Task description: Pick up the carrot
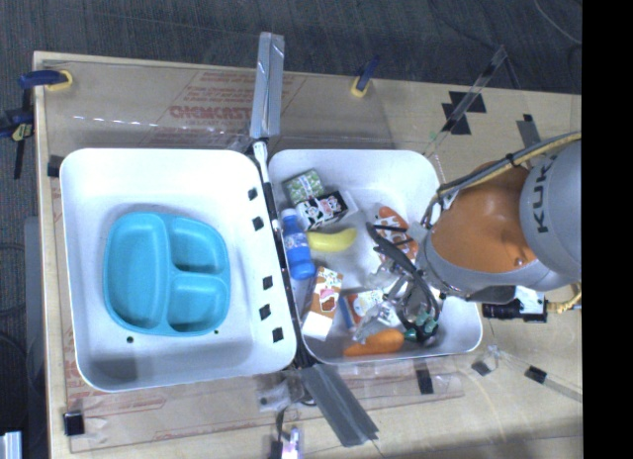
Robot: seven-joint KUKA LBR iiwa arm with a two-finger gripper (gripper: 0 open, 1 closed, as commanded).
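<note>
So far nothing is lifted, by my reading: the carrot [376, 343] lies flat along the near wall of the right bin [427, 165], orange against the white floor. The gripper [401, 301] is down inside that bin, just above the carrot and among clutter; whether it touches the carrot I cannot tell. Its fingers are lost in dark cabling and packets, so I cannot tell whether they are spread or closed, and I see nothing between them. Nearby lie a banana [332, 240], a blue bottle [296, 247] against the dividing wall, and small printed packets. The left bin [89, 175] holds a blue divided tray [165, 271]. Approach looks done; grasp and lift remain.
</note>
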